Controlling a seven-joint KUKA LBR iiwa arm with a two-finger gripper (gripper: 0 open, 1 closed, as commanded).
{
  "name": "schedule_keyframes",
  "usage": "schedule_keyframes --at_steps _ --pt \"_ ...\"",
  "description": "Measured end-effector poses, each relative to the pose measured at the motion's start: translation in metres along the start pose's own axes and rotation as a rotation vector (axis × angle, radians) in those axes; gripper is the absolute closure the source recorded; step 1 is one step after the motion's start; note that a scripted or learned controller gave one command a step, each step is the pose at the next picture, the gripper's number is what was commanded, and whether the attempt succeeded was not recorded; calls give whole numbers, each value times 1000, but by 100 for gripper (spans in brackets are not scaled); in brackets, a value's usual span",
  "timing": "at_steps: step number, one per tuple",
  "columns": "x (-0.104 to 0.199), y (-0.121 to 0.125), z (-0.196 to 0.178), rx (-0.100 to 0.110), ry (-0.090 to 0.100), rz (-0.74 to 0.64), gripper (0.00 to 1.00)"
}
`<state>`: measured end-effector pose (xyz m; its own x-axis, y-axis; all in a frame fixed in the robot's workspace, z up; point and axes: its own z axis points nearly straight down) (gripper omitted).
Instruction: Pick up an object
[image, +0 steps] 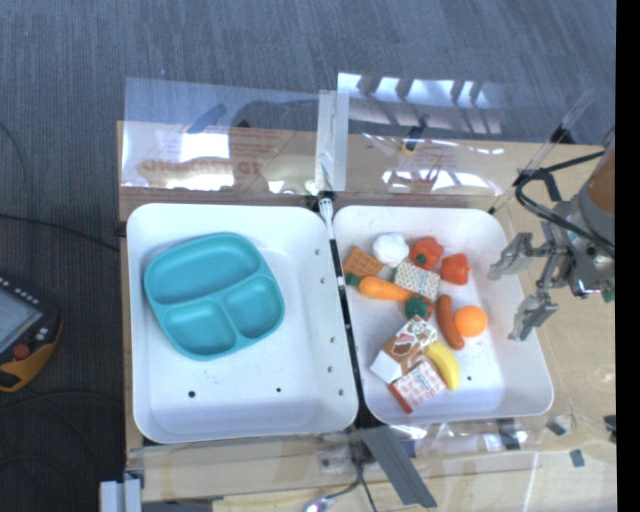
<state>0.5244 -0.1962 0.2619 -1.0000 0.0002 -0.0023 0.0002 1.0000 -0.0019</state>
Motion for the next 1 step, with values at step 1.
schedule_keyframes --at_steps 1 --pt "-22 38 79 0 1 55 0"
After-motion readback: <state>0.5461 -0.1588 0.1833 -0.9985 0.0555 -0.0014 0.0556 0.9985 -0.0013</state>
